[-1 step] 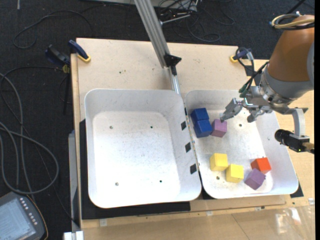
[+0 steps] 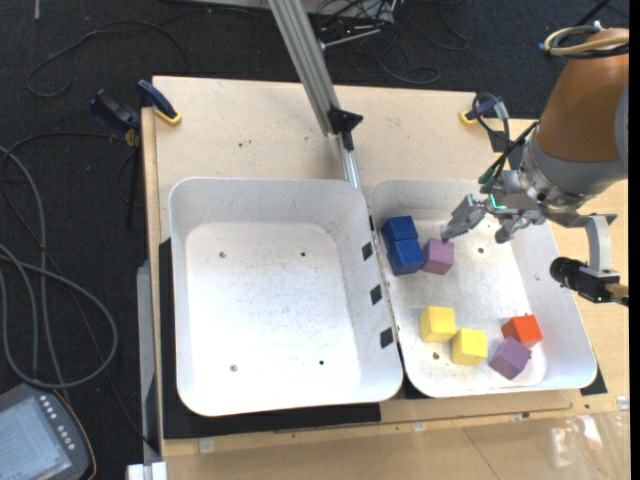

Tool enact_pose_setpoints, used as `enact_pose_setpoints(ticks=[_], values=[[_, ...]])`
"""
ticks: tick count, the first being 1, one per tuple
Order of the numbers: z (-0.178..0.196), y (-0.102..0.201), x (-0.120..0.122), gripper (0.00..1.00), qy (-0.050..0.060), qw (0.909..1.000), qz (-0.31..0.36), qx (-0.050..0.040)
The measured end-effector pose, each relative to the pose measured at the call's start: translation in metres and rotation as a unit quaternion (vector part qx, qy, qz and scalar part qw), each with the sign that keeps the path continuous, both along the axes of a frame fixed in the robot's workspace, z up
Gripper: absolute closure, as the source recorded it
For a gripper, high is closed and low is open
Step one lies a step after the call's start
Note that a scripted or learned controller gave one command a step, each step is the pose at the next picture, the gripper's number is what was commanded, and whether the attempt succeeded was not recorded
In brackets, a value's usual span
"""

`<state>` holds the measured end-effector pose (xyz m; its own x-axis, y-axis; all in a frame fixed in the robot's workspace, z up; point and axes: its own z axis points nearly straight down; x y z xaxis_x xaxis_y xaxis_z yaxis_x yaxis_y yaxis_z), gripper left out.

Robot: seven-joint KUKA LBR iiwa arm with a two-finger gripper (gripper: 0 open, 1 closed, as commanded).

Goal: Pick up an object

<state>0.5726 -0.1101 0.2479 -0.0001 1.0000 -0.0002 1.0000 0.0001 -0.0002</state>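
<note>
Several small blocks lie in the right bin [image 2: 560, 298]. Two blue blocks [image 2: 402, 243] sit stacked against its left wall, and a pink-purple block [image 2: 438, 256] touches them on the right. Near the front lie two yellow blocks [image 2: 452, 334], an orange block [image 2: 521, 329] and a purple block [image 2: 511, 357]. My gripper [image 2: 482, 225] hangs over the back of the right bin, just right of and above the pink-purple block. It is open, its two fingers spread apart with nothing between them.
The left bin [image 2: 190, 268] stands beside the right one, sharing a divider with black clips [image 2: 378, 293]. A slanted metal pole [image 2: 310, 58] rises behind the bins. Clamps [image 2: 160, 103] grip the board's back corners. Cables lie on the dark floor.
</note>
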Motion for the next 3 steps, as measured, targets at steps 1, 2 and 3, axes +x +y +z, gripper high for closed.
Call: enact_pose_setpoints(ticks=[1,2,3], values=[[-0.055,0.007,0.007,0.00,0.003,1.0000,0.001,0.0003],[-0.100,0.002,0.005,0.00,0.003,1.0000,-0.001,0.0002],[-0.154,0.003,0.003,0.00,0.003,1.0000,-0.001,0.0004]])
